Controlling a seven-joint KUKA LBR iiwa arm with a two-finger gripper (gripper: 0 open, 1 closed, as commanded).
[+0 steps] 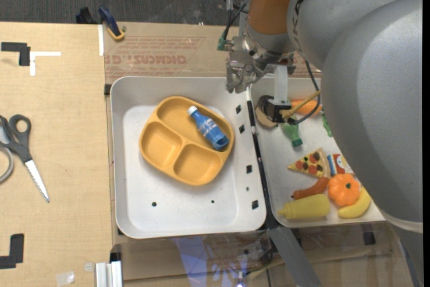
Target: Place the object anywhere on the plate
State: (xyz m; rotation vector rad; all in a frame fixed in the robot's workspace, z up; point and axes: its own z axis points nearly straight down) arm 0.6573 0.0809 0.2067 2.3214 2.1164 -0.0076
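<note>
Grey arm (pixel 363 77) dominates foreground. Blue bottle (pixel 207 128) lies on yellow plate (pixel 176 154); placement looks done. Gripper (pixel 239 80): grip state unreadable.

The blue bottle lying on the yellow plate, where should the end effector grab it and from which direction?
Grip the blue bottle across the middle of its body, coming straight down from above. It lies on its side in the yellow plate, along a divider ridge, white cap toward the upper left. Set the fingers across its narrow width; the plate floor blocks any side approach.
</note>
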